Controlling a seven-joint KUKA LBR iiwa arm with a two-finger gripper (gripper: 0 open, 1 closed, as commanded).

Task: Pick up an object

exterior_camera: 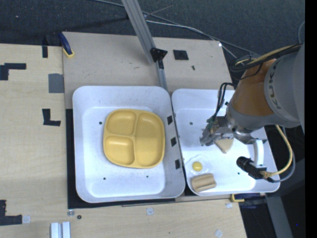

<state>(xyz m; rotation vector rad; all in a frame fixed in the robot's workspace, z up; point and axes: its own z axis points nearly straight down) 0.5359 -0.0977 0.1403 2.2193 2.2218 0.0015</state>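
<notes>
My gripper (212, 135) hangs low over the middle of the right bin (190, 108), with the grey and orange arm reaching in from the right. A pale beige wedge (224, 144) lies right beside the gripper's tip, partly under it; whether the two touch is unclear. A small round yellow piece (197, 166) rests on the bin floor a little in front of the gripper. A tan loaf-shaped block (203, 182) lies at the bin's front edge.
The left bin (89, 133) holds a yellow divided plate (133, 138). A grey pole (141, 24) slants down to the seam between the bins. A black connector with a yellow cable (250, 167) hangs from the arm over the right bin's front right.
</notes>
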